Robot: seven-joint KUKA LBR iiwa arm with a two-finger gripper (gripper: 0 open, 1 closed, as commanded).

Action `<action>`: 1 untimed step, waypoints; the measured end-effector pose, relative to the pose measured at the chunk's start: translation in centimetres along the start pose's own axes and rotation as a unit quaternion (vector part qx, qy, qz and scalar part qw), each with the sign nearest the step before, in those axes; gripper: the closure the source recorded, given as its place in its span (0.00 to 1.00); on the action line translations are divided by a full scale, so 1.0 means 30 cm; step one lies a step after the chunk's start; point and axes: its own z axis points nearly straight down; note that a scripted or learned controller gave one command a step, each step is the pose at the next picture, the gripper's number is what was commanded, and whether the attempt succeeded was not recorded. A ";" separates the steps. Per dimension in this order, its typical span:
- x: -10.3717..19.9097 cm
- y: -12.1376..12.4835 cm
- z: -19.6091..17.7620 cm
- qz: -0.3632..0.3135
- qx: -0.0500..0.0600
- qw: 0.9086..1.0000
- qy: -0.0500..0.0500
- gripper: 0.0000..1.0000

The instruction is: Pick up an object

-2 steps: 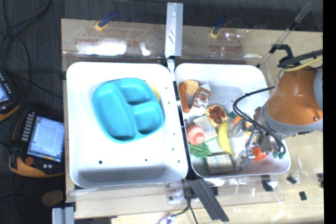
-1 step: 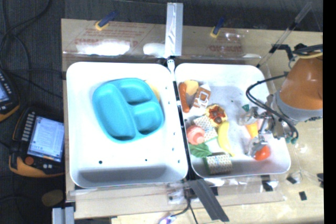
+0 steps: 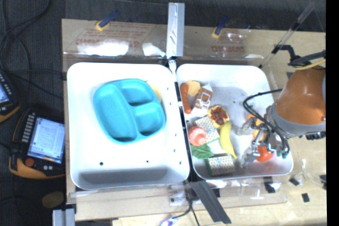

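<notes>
The arm [image 3: 303,100] has a broad, rounded orange band above the wrist, glossy with a pale highlight on its upper side. Below the band sits a grey, curved wrist housing. A black cable [image 3: 258,97] loops out from the wrist and arcs back towards the claw. The claw [image 3: 259,150] is a compact assembly of grey and metallic parts, with small orange and red details among dark fittings. Its finer parts are too small to resolve.
</notes>
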 end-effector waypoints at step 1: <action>-0.124 0.255 -0.120 0.023 -0.001 1.000 0.009 0.00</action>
